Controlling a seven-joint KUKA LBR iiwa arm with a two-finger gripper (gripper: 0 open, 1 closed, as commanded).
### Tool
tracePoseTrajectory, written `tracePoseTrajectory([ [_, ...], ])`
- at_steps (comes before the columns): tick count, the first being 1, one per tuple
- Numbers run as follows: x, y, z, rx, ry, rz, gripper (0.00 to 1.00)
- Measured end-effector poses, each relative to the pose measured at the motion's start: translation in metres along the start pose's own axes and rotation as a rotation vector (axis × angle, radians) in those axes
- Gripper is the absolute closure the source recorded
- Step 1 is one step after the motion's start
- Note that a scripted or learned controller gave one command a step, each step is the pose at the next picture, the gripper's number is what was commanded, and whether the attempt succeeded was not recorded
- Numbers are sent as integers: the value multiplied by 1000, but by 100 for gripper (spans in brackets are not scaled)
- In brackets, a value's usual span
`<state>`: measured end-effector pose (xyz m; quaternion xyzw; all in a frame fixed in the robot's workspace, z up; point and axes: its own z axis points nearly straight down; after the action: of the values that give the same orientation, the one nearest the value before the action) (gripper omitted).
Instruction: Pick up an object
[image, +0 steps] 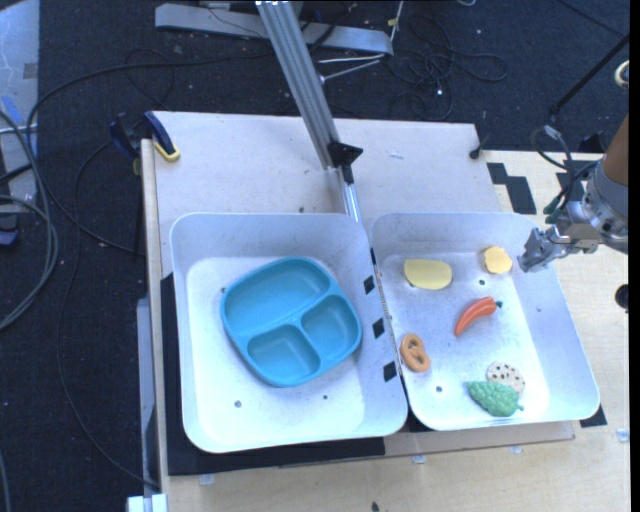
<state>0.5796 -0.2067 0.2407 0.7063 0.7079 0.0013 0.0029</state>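
The small yellow piece (497, 260) lay near the right bin's (570, 340) upper right corner, the likeliest pick, since the gripper (537, 250) hung just beside it at three o'clock. Whether that gripper was wide or narrow could not be told; nothing showed in its grasp. The step looked like the approach — next it would need to shift toward nine o'clock and descend. Around lay a yellow oval (428, 274), a red pepper (476, 313), a pretzel (414, 352) and a green toy (496, 397); a blue tray (290, 320) filled the left bin (200, 300).
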Motion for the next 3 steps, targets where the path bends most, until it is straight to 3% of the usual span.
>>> tracePoseTrajectory([
  [1, 0, 2, -54, -2, -1, -1, 100],
  [3, 97, -1, -50, 7, 3, -4, 100],
])
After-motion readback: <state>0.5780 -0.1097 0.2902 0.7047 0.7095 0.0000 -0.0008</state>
